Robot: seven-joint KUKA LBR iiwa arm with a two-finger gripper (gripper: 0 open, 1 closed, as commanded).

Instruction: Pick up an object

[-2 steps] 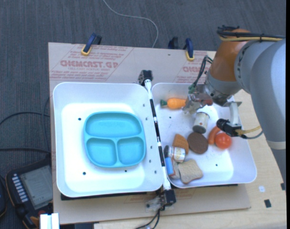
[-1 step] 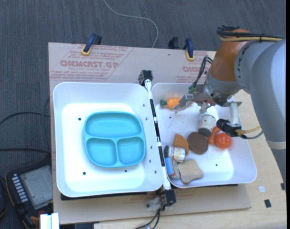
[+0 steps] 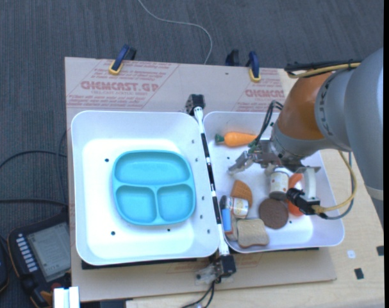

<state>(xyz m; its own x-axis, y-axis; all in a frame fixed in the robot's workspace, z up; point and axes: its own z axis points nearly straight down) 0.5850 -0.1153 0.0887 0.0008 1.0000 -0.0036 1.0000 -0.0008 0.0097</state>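
Arm (image 3: 329, 111) reaches in from the right, orange band above the wrist, over the right bin (image 3: 329, 236). Gripper (image 3: 244, 163) sits low over the middle of that bin, pointing left toward the divider between bins. Fingers (image 3: 238, 166) metallic, seen at a slant; cannot tell whether they are spread or pressed together. Nothing visibly between them.

Objects relative to gripper:
- Carrot (image 3: 236, 138): just above and slightly left, near the bin's far wall, lying flat, apart from the fingers.
- Bread slice (image 3: 241, 189): just below, orange-brown, apart from the fingers.
- Small jar (image 3: 239, 205): below the bread slice, touching it.
- Blue tube (image 3: 227, 220): lower left, along the bin's left wall.
- Sponge-like tan block (image 3: 252, 233): well below, near the front wall.
- Brown disc (image 3: 273, 213): lower right, beside the tan block.
- White bottle (image 3: 279, 181): right and below, under the wrist; a red item (image 3: 295, 183) beside it, partly hidden by cable.

Left bin (image 3: 91, 236): well left of gripper, holds a blue tray (image 3: 154, 186) with three compartments.

Bins rest on a cardboard sheet (image 3: 130, 85) held by clamps (image 3: 121, 58).
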